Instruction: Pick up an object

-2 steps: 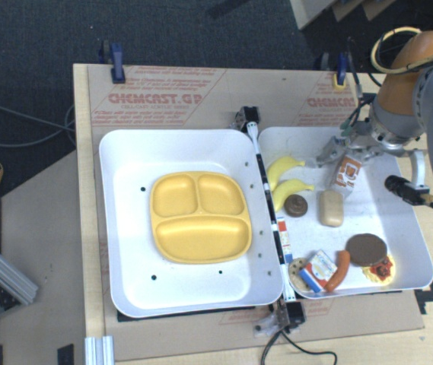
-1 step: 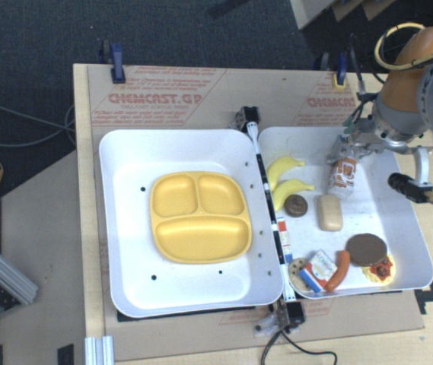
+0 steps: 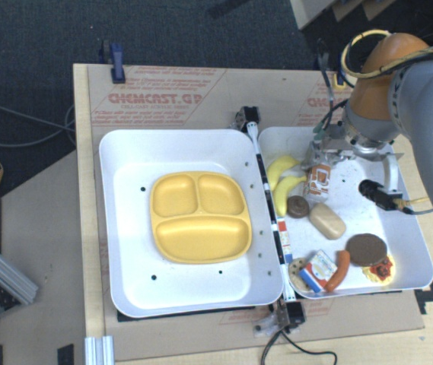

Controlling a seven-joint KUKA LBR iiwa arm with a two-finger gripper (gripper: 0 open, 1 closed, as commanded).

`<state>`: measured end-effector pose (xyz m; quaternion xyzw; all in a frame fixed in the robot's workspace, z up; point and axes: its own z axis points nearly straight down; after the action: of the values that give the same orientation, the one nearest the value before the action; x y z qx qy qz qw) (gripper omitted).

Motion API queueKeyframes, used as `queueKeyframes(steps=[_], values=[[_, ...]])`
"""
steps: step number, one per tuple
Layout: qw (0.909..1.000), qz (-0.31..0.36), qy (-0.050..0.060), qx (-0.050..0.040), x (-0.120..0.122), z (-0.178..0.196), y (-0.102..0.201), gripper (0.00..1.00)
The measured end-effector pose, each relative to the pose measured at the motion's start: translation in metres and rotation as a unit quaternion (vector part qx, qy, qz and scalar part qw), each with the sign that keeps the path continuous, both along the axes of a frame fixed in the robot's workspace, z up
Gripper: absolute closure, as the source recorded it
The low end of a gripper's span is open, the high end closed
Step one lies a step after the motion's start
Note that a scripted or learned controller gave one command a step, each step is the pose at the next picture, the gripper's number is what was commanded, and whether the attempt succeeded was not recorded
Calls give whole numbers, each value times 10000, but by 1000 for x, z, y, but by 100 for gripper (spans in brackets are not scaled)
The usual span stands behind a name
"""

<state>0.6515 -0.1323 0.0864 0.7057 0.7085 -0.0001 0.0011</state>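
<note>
My gripper (image 3: 324,157) hangs over the back of the right bin (image 3: 414,238), reaching in from the right. Directly under it is a small brown and white carton (image 3: 318,182), upright or slightly tilted, and I cannot tell whether the gripper touches it. A yellow banana (image 3: 281,175) lies just left of the carton. In front of them are a small brown round piece (image 3: 298,206) and a beige oval piece (image 3: 327,221).
Near the right bin's front lie a dark brown patty (image 3: 366,248), a red sausage (image 3: 339,270), a small coloured packet (image 3: 317,270) and a red and yellow piece (image 3: 380,270). The left bin (image 3: 125,173) holds a yellow divided plate (image 3: 199,217).
</note>
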Motion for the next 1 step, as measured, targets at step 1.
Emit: queueKeyframes(steps=[1], values=[[10000, 16, -26, 17, -32, 105, 78, 100]])
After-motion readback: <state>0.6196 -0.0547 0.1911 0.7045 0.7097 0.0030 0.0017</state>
